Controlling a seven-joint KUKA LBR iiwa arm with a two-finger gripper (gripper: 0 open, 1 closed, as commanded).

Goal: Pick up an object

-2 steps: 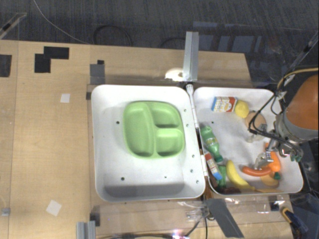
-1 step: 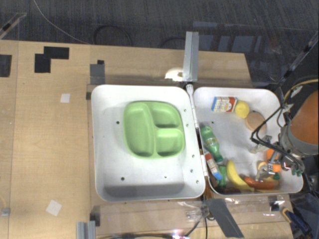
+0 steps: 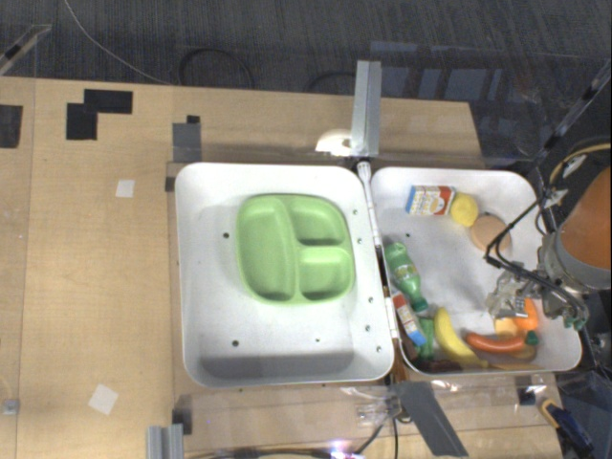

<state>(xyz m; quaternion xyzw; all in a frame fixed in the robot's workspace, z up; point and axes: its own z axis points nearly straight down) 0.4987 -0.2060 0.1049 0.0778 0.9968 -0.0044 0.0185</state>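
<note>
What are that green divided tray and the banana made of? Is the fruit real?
The green divided tray looks like moulded plastic: one even colour, rounded compartment edges, a soft matte sheen. The banana is probably a plastic toy, not real: its yellow is uniform and unblemished with a faint gloss, though the view is too coarse to be sure. The white bin under the tray looks like smooth plastic or coated metal.

Divided tray (image 3: 292, 249) in left bin (image 3: 206, 352); bottle (image 3: 403, 273), banana (image 3: 449, 337), carton (image 3: 428, 200) in right bin (image 3: 564, 357).
</note>
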